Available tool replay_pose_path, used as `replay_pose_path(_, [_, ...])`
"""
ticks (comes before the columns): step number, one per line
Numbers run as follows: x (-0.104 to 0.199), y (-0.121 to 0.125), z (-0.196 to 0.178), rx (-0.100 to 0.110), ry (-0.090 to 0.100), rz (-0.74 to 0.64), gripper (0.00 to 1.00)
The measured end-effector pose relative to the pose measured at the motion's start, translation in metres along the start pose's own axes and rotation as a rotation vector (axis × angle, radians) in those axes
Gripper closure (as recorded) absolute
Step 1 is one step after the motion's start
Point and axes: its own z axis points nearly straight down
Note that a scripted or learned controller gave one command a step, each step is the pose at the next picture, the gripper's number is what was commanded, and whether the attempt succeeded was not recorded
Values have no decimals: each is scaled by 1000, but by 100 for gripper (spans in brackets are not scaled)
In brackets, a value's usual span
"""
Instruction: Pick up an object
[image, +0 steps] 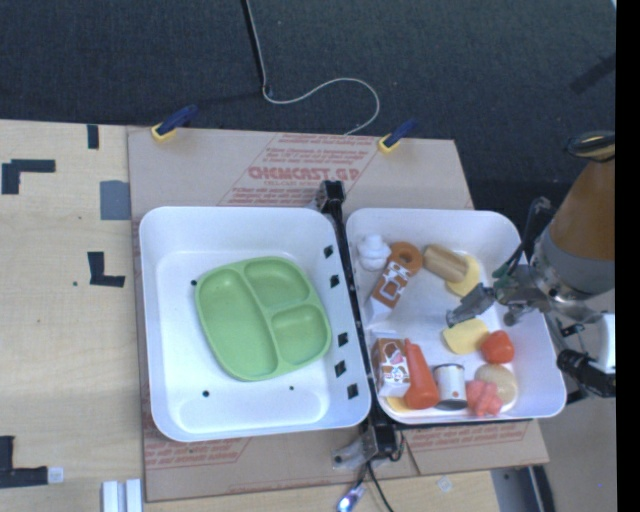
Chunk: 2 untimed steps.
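The right bin (500, 225) holds several toy foods. Among them are a white bottle (372, 250), an orange box (392, 281), a tan roll (447, 263), a yellow wedge (465, 337), a red tomato (497, 347), a small carton (393, 366), an orange-red carrot (421, 381), a can (451, 381) and a pale round fruit (498, 381). My gripper (490, 308) hangs over the right side of this bin, just above the yellow wedge and the tomato. Its fingers (466, 308) are spread open with nothing between them.
The left bin (165, 240) holds a green divided plate (263, 316). A black divider (345, 290) runs between the two bins. The bins sit on cardboard (300, 170) held by two clamps, with a white cable (320, 95) behind.
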Motion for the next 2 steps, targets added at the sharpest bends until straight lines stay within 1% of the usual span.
replay_pose_path(1, [65,-21,-221,-19,-2,-7,0])
replay_pose_path(2, [63,-21,-222,-2,-2,-1,100])
